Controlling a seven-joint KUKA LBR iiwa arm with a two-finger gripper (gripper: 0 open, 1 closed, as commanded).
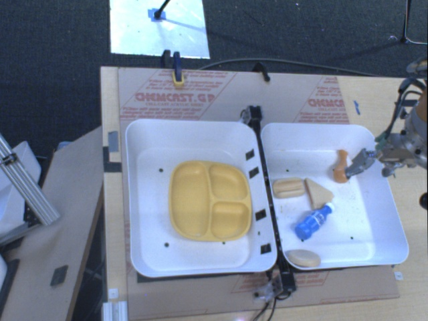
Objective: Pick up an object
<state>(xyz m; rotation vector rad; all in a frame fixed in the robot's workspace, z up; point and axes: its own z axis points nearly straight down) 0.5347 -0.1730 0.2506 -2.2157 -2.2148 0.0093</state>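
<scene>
Light is even and fairly bright, falling from overhead. The two white bins (200, 136) come close to washing out, with soft glare on their floors. Shadows are short and faint; the end effector (364, 160) casts only a weak one on the bin floor beneath it. Far above and left of it, a pale floor panel (157, 19) glares brightest. Detail is slightly soft throughout, and the dark carpet (53, 39) looks grainy.

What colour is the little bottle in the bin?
The bottle is blue with a white cap, seen in the camera view, lying in the right bin.
</scene>
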